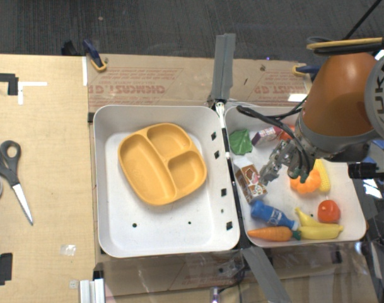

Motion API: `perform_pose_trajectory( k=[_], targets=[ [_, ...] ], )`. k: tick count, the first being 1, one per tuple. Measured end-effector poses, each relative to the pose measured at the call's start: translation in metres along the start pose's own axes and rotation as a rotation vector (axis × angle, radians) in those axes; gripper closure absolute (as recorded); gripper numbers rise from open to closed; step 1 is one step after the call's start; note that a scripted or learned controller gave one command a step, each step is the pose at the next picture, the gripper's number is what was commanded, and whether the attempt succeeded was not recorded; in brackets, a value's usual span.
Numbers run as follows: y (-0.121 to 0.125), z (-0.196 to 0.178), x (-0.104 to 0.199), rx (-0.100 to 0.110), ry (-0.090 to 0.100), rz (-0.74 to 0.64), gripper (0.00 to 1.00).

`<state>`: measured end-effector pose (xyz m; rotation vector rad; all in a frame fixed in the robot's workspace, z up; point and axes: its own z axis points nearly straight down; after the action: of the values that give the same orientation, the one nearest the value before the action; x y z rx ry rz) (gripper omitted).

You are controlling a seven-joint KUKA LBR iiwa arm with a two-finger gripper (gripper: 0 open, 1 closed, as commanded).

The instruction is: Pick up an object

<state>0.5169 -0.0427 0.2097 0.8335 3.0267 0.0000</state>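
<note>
Hovering in the right bin point(362, 201), the gripper point(281, 165), aperture indeterminable, neared a small brown snack packet point(250, 180), probably light and crinkly; grasping across its narrow sides appeared advisable.

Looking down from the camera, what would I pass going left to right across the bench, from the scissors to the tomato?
Scissors → yellow divided plate in the left bin → green toy → blue bottle → orange → red tomato in the right bin.
</note>
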Motion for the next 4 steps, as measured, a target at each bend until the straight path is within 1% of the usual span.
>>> perform_pose_trajectory(
  k=[1, 2, 3, 4],
  targets=[
    [0.055, -0.065, -0.08, 0.0, -0.002, -0.065, 1.0],
    [-0.006, 0.019, -0.01, 0.002, 0.003, -0.047, 1.0],
    [-0.078, 0.116, -0.012, 0.0, 0.0, -0.281, 1.0],
    [-0.076, 0.111, -0.018, -0.004, -0.02, -0.281, 0.0]
  ],
)
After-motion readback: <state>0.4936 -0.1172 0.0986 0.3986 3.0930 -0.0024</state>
